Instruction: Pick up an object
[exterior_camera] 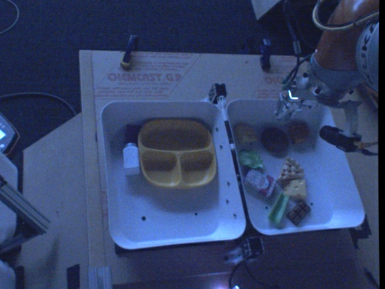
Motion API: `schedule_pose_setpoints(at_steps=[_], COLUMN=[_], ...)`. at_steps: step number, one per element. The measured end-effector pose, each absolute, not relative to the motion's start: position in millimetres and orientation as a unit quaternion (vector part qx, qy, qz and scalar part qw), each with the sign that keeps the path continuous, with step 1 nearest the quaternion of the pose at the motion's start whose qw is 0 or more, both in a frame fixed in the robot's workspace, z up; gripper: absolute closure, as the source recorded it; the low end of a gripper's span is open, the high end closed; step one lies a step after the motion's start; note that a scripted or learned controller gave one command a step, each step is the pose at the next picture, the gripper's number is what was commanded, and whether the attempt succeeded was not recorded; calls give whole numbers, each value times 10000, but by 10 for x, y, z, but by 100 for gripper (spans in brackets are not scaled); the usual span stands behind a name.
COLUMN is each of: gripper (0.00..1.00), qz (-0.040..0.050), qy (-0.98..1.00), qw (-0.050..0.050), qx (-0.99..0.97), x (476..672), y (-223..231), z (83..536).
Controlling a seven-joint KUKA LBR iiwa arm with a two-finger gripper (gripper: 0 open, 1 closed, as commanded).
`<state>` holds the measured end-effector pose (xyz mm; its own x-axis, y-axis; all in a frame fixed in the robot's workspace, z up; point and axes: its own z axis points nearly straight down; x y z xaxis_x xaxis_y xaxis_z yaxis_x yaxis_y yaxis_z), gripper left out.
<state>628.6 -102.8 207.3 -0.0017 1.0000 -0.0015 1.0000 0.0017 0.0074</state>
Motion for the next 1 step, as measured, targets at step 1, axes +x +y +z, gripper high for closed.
schedule_pose_setpoints(at_steps=[1], gripper=[100], qz=[15], qy=[7077], qw=[25], qx=[7065], x=[6296], y=[-1027], z=[2266])
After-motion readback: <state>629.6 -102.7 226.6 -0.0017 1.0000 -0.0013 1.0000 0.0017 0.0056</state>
